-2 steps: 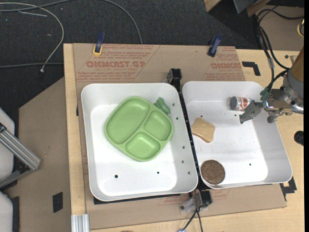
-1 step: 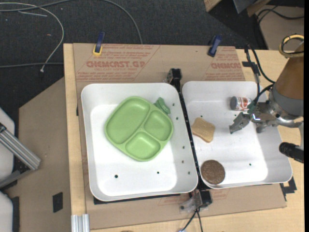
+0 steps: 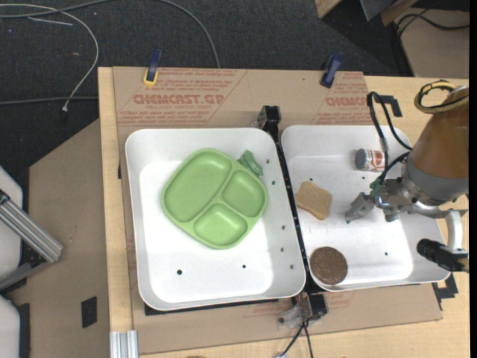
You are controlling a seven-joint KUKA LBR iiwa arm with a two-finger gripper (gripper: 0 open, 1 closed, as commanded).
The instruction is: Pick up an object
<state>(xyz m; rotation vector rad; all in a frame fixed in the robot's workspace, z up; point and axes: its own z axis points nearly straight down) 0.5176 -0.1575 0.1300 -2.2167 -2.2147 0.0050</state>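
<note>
The grey arm with the orange band [image 3: 444, 151] is cut off by the edge at three o'clock, and it hides part of the right-hand shallow white bin [image 3: 339, 144]. A small dark green item [image 3: 251, 162] pokes from beneath the light green divided plastic plate [image 3: 215, 198] at one o'clock, too hidden to identify. Whether the jaws of the gripper [image 3: 358, 207] are parted is unclear.

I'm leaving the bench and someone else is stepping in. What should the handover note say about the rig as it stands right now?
Gripper: over the right bin, fingers open, holding nothing.
Right bin contents: tan sponge just left of the gripper, brown round disc at the near edge, small can lying toward the far side.
Left bin: green divided plate with a small green piece at its far right edge.
Done: nothing picked up yet.
Left: close on one object and lift it; the sponge looks nearest.
</note>
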